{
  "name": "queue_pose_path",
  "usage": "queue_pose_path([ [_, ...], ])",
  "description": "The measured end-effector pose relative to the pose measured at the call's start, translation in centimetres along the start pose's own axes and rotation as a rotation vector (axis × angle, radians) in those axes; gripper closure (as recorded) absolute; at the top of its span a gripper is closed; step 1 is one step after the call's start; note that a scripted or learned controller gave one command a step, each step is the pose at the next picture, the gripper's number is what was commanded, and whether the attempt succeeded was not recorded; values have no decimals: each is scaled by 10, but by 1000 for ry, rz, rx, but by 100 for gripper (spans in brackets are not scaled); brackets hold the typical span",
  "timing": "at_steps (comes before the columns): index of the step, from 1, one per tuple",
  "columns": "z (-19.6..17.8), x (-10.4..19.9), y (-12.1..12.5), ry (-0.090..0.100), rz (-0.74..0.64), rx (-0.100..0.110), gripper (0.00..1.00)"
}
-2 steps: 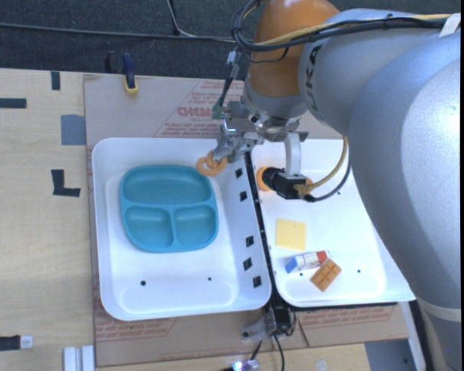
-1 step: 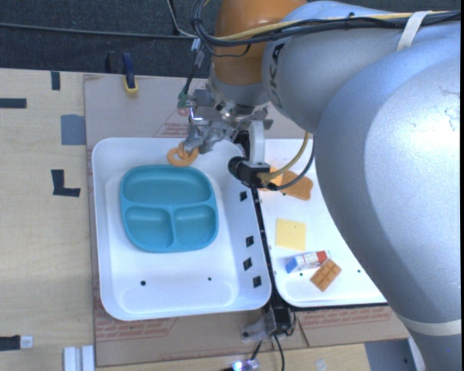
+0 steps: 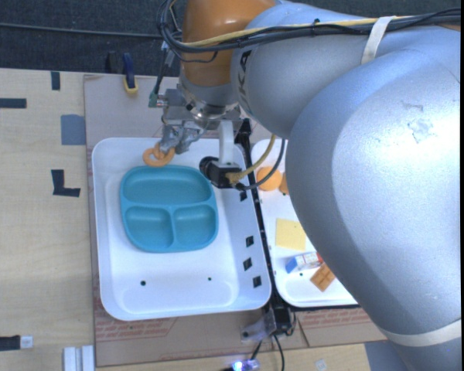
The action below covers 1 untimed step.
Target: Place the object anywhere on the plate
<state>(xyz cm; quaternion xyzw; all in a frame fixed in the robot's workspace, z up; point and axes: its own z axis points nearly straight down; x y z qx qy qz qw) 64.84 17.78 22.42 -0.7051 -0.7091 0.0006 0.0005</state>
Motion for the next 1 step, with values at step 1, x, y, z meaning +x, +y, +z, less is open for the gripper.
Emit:
queue_pose_path([
  [1, 0, -2, 0, -1, 2, 0, 0],
])
